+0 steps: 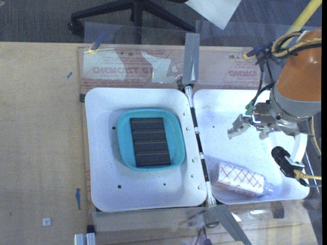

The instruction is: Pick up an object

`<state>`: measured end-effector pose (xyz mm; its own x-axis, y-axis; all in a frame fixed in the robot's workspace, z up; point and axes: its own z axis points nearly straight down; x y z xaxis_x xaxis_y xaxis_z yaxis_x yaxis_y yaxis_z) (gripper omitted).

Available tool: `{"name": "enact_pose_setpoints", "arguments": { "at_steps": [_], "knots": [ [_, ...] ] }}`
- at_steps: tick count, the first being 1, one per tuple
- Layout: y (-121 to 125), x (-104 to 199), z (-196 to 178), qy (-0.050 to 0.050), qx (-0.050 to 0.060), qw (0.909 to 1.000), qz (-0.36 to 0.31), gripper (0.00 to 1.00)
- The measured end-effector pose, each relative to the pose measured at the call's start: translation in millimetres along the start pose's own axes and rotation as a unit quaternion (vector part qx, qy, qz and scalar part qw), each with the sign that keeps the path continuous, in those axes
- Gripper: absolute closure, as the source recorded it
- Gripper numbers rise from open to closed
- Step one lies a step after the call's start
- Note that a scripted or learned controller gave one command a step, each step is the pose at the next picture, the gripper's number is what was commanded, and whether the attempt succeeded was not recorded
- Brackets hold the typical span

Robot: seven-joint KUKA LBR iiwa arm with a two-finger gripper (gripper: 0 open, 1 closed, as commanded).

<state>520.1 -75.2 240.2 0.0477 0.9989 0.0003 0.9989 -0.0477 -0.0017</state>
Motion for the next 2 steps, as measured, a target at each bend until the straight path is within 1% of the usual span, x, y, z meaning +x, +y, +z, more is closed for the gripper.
{"name": "enact_pose_setpoints", "arguments": {
  "at_steps": [1,2],
  "knots": [
    [-36.4,-46.1,90.8,-0.002,-0.006,0.9956,-0.093,0.00],
    [-34.8,-69.0,152.3,-0.001,-0.005,0.9836,-0.180,0.00]
  ]
}}
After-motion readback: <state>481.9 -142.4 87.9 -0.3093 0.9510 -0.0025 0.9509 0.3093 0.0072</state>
